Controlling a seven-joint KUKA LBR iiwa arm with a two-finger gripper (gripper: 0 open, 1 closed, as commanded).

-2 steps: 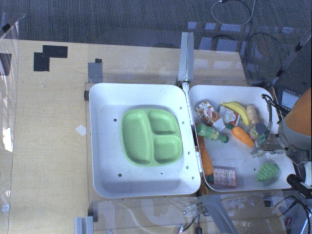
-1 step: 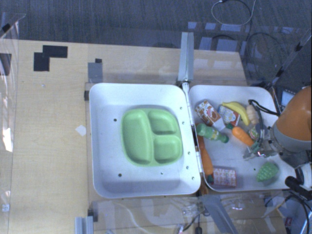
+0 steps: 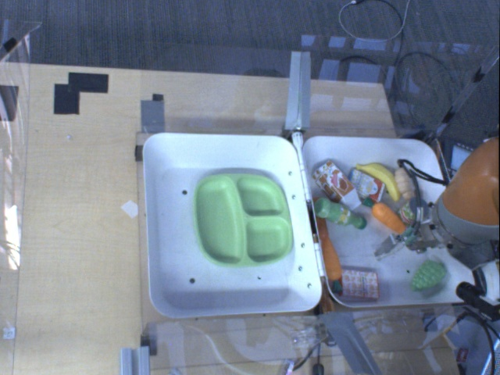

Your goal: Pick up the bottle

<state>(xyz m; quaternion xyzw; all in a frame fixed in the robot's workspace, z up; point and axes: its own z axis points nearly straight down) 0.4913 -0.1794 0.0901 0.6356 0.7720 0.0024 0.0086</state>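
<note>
The bottle [image 3: 341, 214] is small and green and lies on its side in the right bin [image 3: 391, 146], near that bin's left wall. My gripper [image 3: 396, 243] hangs low over the right bin's middle, to the right of the bottle and a little nearer the front, apart from it. An orange carrot [image 3: 388, 217] lies between the two, just above the gripper. The grey arm with its orange band [image 3: 471, 195] reaches in from the right edge.
The right bin also holds a snack bag [image 3: 333, 180], a banana [image 3: 379, 173], a second carrot [image 3: 330, 257] along the left wall, a can [image 3: 359, 283] at the front and a green bumpy fruit [image 3: 428, 275]. A green divided plate [image 3: 242, 218] lies in the left bin [image 3: 172, 233].
</note>
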